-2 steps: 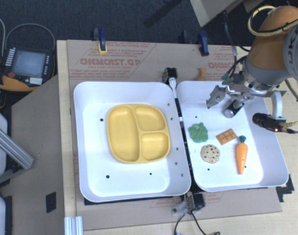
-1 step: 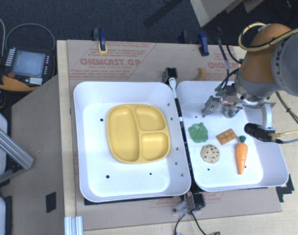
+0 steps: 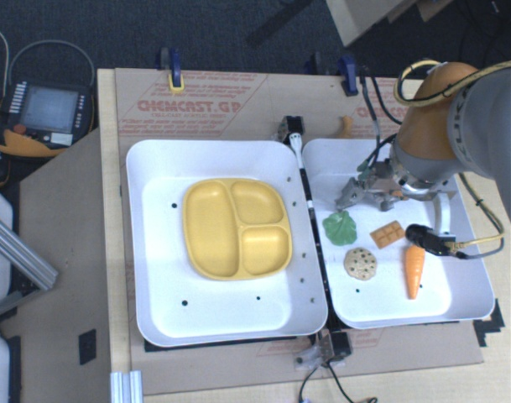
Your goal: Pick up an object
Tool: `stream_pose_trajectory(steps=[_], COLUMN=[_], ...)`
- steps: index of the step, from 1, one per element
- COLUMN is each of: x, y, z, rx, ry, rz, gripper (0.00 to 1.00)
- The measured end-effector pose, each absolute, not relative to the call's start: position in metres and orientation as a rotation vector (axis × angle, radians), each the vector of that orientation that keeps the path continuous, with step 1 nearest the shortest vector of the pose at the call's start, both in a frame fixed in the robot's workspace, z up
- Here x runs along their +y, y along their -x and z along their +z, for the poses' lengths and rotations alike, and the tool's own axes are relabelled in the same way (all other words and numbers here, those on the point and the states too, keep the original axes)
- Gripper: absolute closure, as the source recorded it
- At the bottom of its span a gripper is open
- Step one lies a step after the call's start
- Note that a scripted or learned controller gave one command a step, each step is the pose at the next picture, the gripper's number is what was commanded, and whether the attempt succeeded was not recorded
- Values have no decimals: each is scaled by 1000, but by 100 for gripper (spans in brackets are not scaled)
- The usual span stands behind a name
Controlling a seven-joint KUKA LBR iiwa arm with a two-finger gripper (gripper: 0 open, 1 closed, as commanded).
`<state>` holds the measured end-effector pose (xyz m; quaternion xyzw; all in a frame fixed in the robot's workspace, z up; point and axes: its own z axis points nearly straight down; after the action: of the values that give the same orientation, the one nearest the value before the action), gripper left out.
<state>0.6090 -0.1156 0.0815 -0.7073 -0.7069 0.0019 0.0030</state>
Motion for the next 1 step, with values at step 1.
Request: stream_pose_trajectory(steps=[1], x=[-116], y=[-611], z=[95], rx=[-2220], ry=[2223], rz=[-1], gripper=[100])
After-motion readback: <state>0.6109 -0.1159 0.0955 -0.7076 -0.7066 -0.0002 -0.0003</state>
